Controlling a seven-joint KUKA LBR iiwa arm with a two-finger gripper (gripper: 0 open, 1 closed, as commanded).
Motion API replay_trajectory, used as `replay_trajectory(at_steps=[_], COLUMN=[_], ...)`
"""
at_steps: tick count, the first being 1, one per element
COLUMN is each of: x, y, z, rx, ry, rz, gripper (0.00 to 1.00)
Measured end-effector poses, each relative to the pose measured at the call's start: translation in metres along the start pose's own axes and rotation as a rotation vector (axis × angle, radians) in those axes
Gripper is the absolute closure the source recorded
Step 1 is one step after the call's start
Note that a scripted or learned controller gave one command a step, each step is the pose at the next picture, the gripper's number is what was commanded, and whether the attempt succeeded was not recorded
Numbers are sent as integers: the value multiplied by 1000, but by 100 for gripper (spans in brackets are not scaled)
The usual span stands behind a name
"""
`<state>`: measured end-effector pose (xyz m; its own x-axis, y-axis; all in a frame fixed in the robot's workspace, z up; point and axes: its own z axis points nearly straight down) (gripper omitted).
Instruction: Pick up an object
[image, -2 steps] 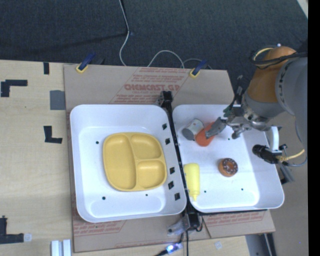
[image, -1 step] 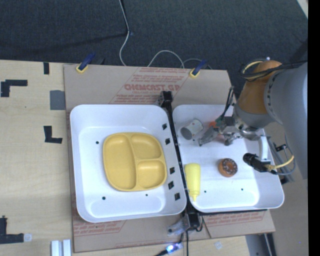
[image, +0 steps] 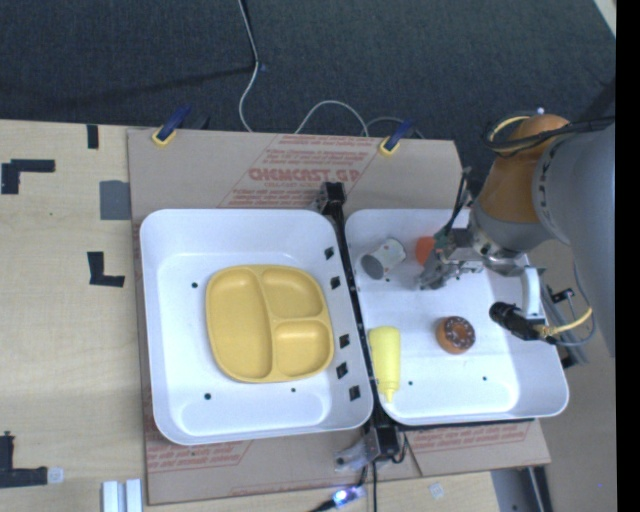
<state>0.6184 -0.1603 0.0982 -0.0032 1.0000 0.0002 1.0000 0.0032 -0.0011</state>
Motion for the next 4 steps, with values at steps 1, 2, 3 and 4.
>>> replay_trajectory(at_steps=[1, 2, 3, 4], x=[-4, -5, 6, 56], y=[3, -6, -3, -15], z=[-44, -98, -148, -153], rx=[-4, -5, -6, 0], ry=[-1, -1, -1, 2], rz=[2, 2, 0, -3], gripper=[100, 100, 100, 100])
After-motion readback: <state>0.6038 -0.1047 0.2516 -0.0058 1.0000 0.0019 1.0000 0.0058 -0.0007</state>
